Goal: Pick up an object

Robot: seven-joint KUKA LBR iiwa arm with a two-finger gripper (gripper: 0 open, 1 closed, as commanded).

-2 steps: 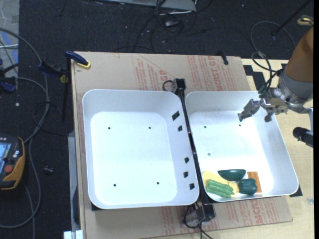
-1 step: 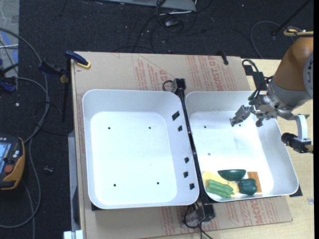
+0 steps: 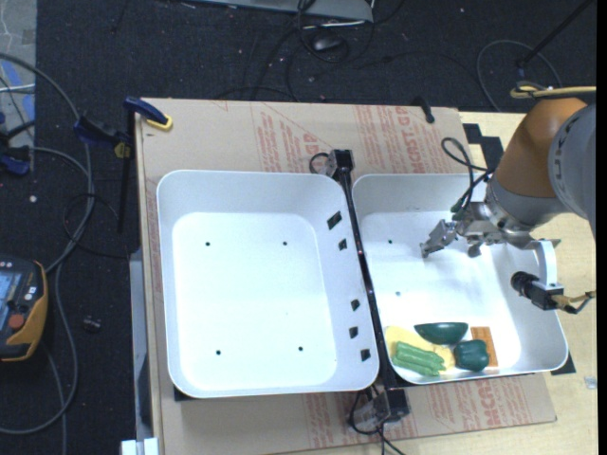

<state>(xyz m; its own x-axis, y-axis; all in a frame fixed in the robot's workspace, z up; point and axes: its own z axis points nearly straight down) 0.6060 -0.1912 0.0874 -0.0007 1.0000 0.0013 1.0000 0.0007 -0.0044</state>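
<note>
My gripper (image 3: 438,243) hangs over the middle of the right bin (image 3: 417,197), its fingers spread apart with nothing between them. At that bin's front edge lie several small objects: a light green ridged piece (image 3: 417,357), a dark teal bowl-shaped piece (image 3: 442,331), a teal lump (image 3: 471,354), a yellow flat piece (image 3: 402,336) and an orange block (image 3: 484,336). The gripper is well behind these objects and above them, touching none.
The left bin (image 3: 190,197) sits beside the right one, with a black divider strip (image 3: 356,263) between them. Both rest on a cardboard sheet (image 3: 275,126). Cables and a blue-yellow clamp (image 3: 150,113) lie beyond the bench's far left corner.
</note>
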